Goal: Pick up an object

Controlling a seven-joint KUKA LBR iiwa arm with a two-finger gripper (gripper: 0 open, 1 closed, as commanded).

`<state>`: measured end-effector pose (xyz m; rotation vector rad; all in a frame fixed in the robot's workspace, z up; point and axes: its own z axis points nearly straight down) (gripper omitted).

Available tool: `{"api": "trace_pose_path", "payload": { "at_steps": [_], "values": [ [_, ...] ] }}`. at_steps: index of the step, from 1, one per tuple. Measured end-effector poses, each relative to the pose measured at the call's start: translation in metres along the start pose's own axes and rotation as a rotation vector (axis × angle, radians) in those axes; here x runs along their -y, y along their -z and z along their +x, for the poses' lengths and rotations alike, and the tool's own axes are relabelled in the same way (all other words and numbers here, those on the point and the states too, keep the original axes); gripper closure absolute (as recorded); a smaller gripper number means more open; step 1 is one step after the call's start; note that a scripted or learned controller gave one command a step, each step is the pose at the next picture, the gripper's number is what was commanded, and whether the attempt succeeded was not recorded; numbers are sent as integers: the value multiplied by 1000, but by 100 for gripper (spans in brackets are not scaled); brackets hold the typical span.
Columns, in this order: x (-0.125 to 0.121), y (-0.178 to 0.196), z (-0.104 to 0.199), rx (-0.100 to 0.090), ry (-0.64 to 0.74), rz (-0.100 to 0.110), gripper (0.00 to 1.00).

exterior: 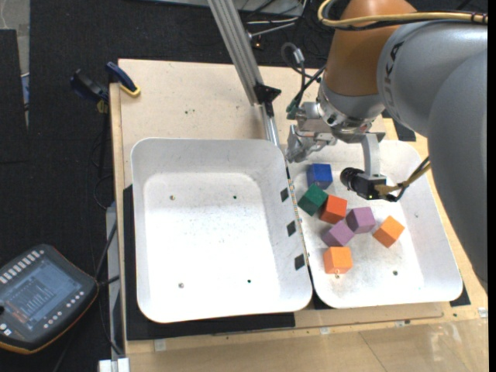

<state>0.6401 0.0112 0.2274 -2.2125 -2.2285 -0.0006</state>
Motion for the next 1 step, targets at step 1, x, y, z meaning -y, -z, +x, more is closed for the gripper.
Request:
{"api": "trace_pose_path", "payload": {
  "at_steps": [1],
  "values": [
    [-6,-3,63,-1,2,-2,100]
  ]
}}
